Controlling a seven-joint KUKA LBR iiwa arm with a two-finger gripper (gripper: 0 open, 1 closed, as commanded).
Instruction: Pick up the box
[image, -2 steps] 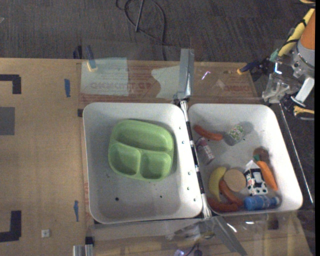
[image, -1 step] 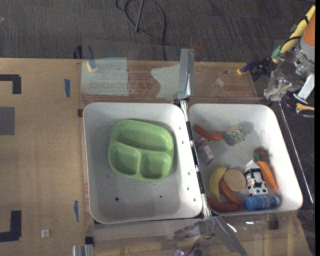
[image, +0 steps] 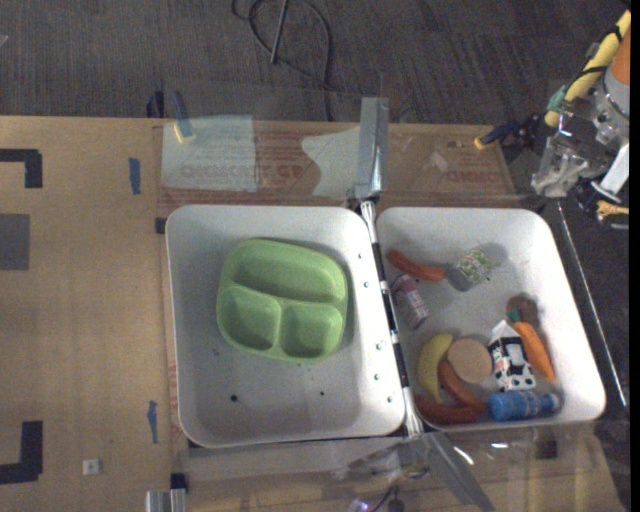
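The box (image: 510, 362) is a small white carton with black spots and an orange top. It stands in the right bin (image: 570, 262), near the bin's front right corner, with a carrot (image: 538, 349) on its right and a tan disc (image: 468, 358) on its left. A blue bottle (image: 523, 405) lies just in front of it. My gripper (image: 562, 168) hangs outside the bins, above the bench past the right bin's far right corner, well away from the box.
The right bin also holds a banana (image: 432, 366), two red sausages (image: 416, 267) (image: 455, 400), a small can (image: 472, 267) and a little bottle (image: 410, 302). A green divided plate (image: 285, 300) lies in the left bin (image: 190, 330).
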